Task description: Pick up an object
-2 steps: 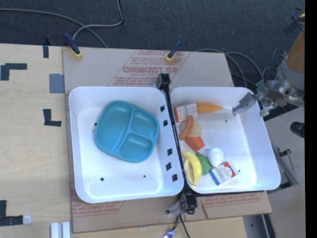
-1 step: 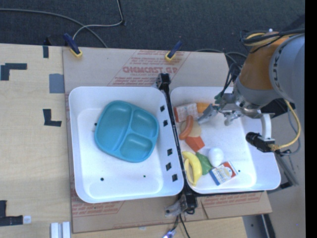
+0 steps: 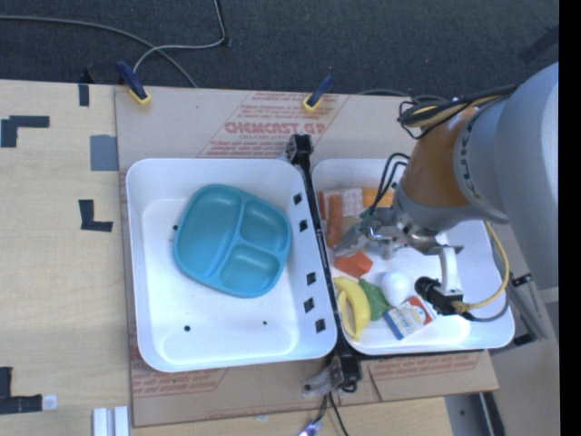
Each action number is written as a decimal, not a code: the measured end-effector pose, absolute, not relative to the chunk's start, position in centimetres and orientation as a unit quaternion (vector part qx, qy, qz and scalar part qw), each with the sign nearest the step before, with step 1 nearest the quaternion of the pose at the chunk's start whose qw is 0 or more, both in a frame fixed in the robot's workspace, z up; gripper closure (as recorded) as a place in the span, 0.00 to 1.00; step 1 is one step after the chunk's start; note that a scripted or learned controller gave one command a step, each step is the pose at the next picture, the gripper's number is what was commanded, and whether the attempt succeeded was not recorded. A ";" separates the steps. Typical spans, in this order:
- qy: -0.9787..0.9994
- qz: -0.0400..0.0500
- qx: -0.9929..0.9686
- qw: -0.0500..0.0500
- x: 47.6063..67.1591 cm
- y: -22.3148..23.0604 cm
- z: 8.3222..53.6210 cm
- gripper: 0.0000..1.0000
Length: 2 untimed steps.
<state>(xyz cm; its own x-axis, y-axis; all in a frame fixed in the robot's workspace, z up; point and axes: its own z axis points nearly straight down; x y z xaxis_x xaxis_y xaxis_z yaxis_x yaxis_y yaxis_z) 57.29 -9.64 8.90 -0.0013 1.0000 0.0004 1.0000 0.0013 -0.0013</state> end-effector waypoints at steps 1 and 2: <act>-0.708 -0.001 -0.706 -0.002 63.6 -10.1 8.6 0.00; -0.708 0.010 -0.706 0.011 66.3 -9.8 8.4 0.00</act>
<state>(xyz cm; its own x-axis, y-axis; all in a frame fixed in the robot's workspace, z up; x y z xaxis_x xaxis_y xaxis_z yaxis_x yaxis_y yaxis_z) 66.32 -9.77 8.45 -0.0023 1.0000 0.0018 0.9995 0.0024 -0.0306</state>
